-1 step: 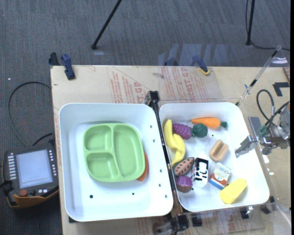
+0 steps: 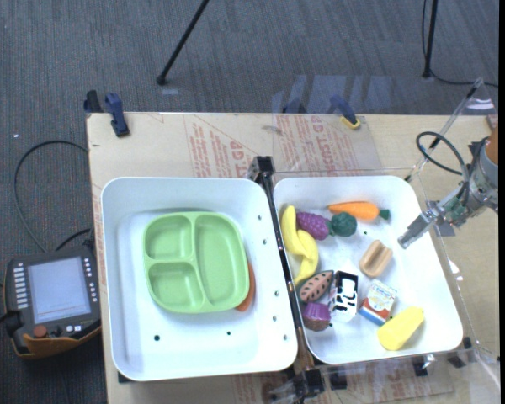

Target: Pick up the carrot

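Observation:
The orange carrot (image 2: 353,210), with a small green top on its right end, lies flat near the far side of the right bin (image 2: 442,289). Next to it on the left are a dark green vegetable (image 2: 343,224) and a purple one (image 2: 313,224). My gripper (image 2: 410,234) hangs over the right rim of that bin, to the right of the carrot and slightly nearer the camera. It is apart from the carrot and nothing shows in it.
The right bin also holds a yellow banana (image 2: 296,238), a tan bun (image 2: 375,259), a small carton (image 2: 377,303), a yellow lemon-like piece (image 2: 401,328) and several other toys. The left bin (image 2: 118,310) carries a green divided plate (image 2: 194,259). A pendant (image 2: 55,297) lies at the left.

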Action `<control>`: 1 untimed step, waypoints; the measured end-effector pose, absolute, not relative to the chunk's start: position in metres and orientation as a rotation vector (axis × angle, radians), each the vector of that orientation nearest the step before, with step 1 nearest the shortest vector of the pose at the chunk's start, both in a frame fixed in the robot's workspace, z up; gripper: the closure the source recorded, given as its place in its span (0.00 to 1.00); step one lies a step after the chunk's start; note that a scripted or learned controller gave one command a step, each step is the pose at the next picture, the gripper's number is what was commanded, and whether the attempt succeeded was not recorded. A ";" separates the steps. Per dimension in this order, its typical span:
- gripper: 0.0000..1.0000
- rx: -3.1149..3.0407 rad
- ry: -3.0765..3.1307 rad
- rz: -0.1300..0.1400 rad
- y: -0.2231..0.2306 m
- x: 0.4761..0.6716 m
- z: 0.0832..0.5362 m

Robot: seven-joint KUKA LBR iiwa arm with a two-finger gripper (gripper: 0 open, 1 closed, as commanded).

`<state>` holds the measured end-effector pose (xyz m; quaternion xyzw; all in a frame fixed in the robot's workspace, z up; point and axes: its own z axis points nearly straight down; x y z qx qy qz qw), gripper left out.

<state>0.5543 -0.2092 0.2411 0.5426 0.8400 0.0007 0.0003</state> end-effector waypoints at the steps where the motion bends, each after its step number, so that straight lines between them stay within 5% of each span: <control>1: 0.00 1.695 2.650 0.000 -0.213 0.609 0.191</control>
